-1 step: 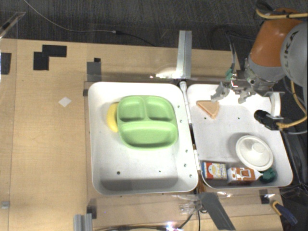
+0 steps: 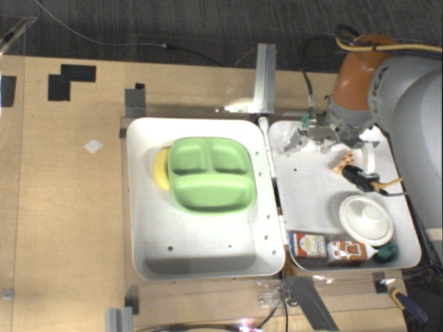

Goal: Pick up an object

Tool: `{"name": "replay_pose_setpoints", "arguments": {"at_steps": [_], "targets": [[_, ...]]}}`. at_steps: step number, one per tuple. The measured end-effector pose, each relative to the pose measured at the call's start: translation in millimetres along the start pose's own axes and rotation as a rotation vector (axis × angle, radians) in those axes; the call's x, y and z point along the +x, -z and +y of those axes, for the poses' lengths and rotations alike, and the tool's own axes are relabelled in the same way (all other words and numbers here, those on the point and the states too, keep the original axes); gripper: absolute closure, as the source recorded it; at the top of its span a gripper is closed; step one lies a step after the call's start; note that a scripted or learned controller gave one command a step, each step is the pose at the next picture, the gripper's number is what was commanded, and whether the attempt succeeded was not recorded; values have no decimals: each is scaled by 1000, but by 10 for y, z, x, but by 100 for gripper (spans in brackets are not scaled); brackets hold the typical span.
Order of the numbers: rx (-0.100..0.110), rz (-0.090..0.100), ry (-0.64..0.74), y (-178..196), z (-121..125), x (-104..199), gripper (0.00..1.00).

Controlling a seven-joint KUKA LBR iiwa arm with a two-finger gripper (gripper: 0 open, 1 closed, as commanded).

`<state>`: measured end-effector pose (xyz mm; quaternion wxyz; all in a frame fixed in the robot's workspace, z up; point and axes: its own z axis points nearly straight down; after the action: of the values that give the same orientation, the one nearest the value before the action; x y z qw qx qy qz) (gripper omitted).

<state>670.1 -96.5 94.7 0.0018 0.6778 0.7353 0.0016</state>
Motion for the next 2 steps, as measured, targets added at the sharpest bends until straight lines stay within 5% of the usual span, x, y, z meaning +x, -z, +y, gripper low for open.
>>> {"name": "replay_pose_setpoints", "arguments": {"at_steps": [1,2], "targets": [[-2,-1,311,-76,-292,150,0],[-2,0,419,-73,-397,-71,0]]}}
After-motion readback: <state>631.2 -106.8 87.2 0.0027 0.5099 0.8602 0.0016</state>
